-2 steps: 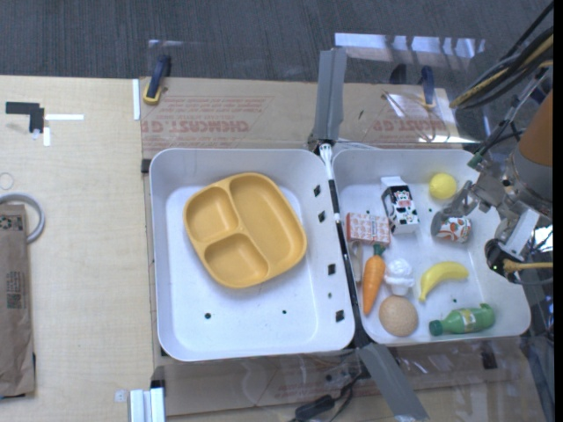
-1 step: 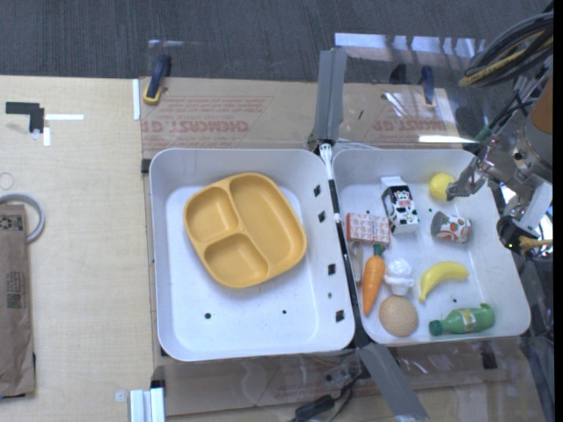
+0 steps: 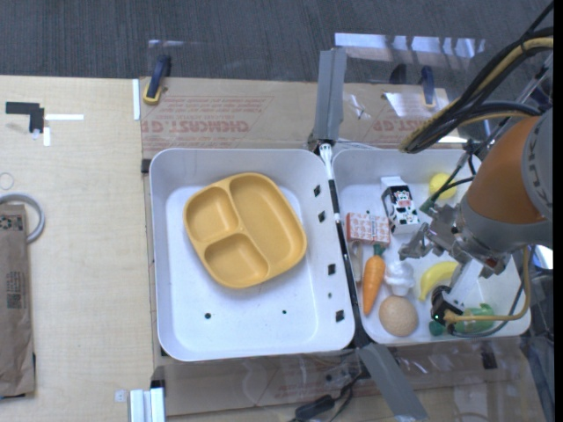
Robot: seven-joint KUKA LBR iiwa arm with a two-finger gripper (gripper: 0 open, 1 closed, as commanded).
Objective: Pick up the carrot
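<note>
Carrot (image 3: 373,282): lies in the right bin (image 3: 347,236), close to that bin's left wall, its green top toward the far side and its thin orange tip toward the near side.
Arm (image 3: 510,183): reaches in from the right and hangs over the right half of the right bin, its orange band above the wrist.
Gripper (image 3: 406,255): sits low near the white object (image 3: 398,277), just right of the carrot; nothing is seen between its fingers, and whether the jaws stand wide or narrow cannot be told, since the wrist hides them.
Step in hand: judged to be the approach, with the carrot not yet grasped.
Doing it well: the fingers should straddle the carrot across its thick upper half, jaws set crosswise to its long axis, and descend straight down before closing.
Near neighbours: the white object touches or nearly touches the carrot on its right; a tan egg-shaped item (image 3: 398,315) lies just beside the tip; a red-patterned packet (image 3: 368,228) lies just beyond the green top.
In the way: the bin wall on the left and the white object on the right leave little room for either finger.
Farther items: a black-and-white carton (image 3: 400,202) and a banana (image 3: 437,280) lie well apart from the carrot.
Left bin (image 3: 167,262): holds a yellow divided plate (image 3: 244,229), not concerned.
</note>
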